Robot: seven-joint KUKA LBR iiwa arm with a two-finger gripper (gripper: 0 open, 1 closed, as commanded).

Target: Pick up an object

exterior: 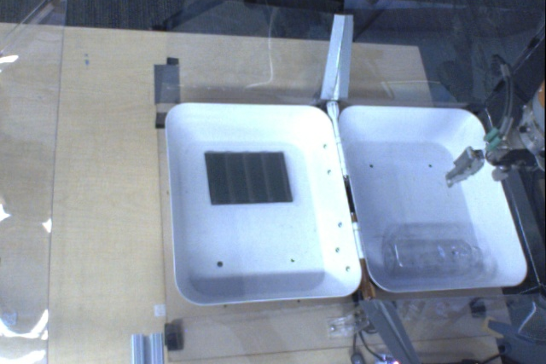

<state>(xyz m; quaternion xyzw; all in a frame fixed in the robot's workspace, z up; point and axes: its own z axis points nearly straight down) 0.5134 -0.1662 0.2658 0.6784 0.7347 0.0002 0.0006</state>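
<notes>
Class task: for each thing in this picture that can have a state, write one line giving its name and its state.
Dark grey ribbed rectangular mat: lying flat in the left white bin.
Clear plastic bottle: lying on its side in the right white bin.
Pincer: above the right bin, holding nothing visible.

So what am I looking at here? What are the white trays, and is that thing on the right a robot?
Yes. One camera looks down at a slant on a wooden bench. Two shallow white bins sit side by side. The left bin holds a dark ribbed rectangular pad. The right bin holds a clear plastic object, hard to see. The robot arm reaches in from the right; its gripper hangs over the right bin, apart from the clear object, holding nothing I can see.
</notes>
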